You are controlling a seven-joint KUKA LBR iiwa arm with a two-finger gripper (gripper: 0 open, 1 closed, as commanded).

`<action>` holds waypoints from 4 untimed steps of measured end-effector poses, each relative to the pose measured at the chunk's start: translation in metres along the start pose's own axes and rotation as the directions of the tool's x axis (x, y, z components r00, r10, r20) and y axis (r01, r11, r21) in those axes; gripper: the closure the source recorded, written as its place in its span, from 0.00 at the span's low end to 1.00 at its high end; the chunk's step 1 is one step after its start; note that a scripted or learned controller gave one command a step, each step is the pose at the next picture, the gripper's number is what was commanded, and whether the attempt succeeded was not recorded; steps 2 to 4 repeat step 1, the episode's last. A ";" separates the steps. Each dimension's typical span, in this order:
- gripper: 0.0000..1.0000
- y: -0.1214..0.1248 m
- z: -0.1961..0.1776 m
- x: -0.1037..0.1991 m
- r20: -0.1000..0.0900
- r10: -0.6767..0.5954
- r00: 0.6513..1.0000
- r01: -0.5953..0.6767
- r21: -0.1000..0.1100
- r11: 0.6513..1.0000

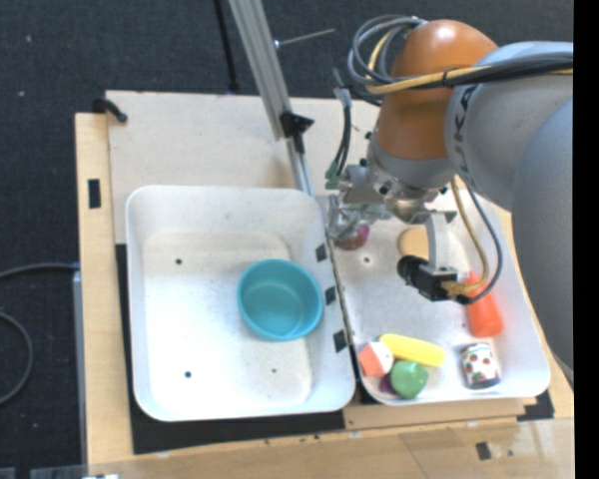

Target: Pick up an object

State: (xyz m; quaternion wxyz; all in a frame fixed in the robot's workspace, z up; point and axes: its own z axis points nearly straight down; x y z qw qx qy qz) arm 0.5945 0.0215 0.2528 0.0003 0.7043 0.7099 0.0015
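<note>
Nearest you, along the front wall of the right bin [539,367], sits a cluster: a green ball [409,378], a red block [373,359], a yellow piece [411,349] just behind the ball, and a small patterned can [480,364] to the right of it. An orange piece [485,314] lies just behind the can.

You appear to be at the grasp itself. The gripper [351,230] is down at the back left of that bin, close to the divider, and a small pinkish object [353,236] sits right at its tip, well behind the ball. Whether it is truly between the jaws is too cluttered to read, so you cannot tell the gripper's state. Your next move, I judge, calls for a straight lift that stays off the divider wall, then a check that the object comes up with it.

Left of the ball, the left bin [155,267] holds a teal bowl [280,299], upright, near the divider.
</note>
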 end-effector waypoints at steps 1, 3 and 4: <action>1.00 0.034 0.000 0.048 0.000 0.001 1.000 -0.001 0.000 1.000; 1.00 0.034 0.000 0.048 0.000 0.001 1.000 -0.001 0.000 1.000; 1.00 0.034 0.000 0.048 0.000 0.001 1.000 -0.001 0.000 1.000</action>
